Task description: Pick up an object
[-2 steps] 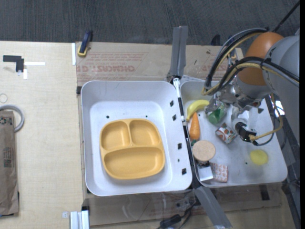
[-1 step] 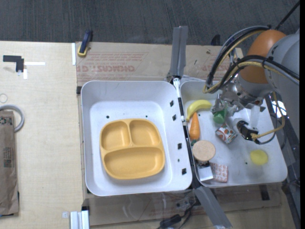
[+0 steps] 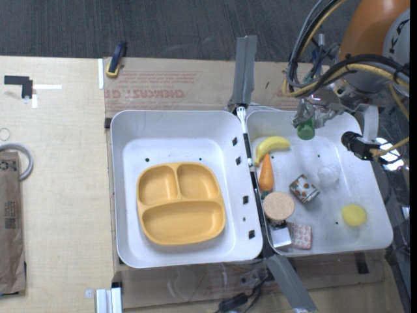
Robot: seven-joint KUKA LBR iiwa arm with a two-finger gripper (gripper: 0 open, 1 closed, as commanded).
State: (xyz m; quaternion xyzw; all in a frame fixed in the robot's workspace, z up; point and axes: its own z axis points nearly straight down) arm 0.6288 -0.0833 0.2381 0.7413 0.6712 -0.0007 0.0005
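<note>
Two shallow white bins sat side by side on the bench. The left bin [image 3: 124,194] held one thing: a yellow divided plate [image 3: 180,203] with three compartments, two small ones on its far side and one long one on its near side, all of them bare.

The right bin [image 3: 374,194] held several loose items, one of each. A banana [image 3: 270,147] lay near the far left corner, and just nearside of it an orange carrot [image 3: 266,172] lay along the left wall. Nearer still came a round tan disc [image 3: 279,205], with a small dark and white packet [image 3: 281,235] touching its near side and a pink patterned packet [image 3: 301,235] just right of that. A small patterned box [image 3: 303,189] sat tilted near the middle of the bin. A pale, whitish object [image 3: 327,173] lay right of the box, hard to make out against the bin floor. A yellow ball [image 3: 354,215] rested near the right wall, well apart from the others.

The gripper [image 3: 310,119] hung over the far edge of the right bin, at the end of the grey arm with its orange band [image 3: 374,15]. A green object [image 3: 305,132] showed right at its tip; whether the tool was closed on it or merely above it could not be told.
</note>
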